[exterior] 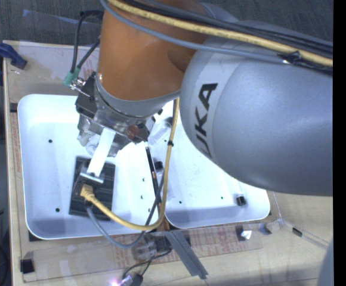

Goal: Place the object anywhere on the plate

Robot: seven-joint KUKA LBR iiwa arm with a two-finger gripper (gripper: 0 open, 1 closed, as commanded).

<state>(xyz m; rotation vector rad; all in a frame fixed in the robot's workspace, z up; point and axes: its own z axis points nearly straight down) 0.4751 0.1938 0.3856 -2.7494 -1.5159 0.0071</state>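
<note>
The grey arm (pixel 250 118), orange-banded above the wrist, is seen reaching in from the right across two shallow white bins set side by side on the worktop (pixel 71 255). Its claw (pixel 101 131) is held low over the back of the left bin (pixel 36 159), largely masked by the wrist; whether it is spread or pressed together cannot be told. A small black object (pixel 240 200), possibly the item to be placed, is pictured lying in the lower-right corner of the right bin (pixel 221 210), well apart from the claw
</note>
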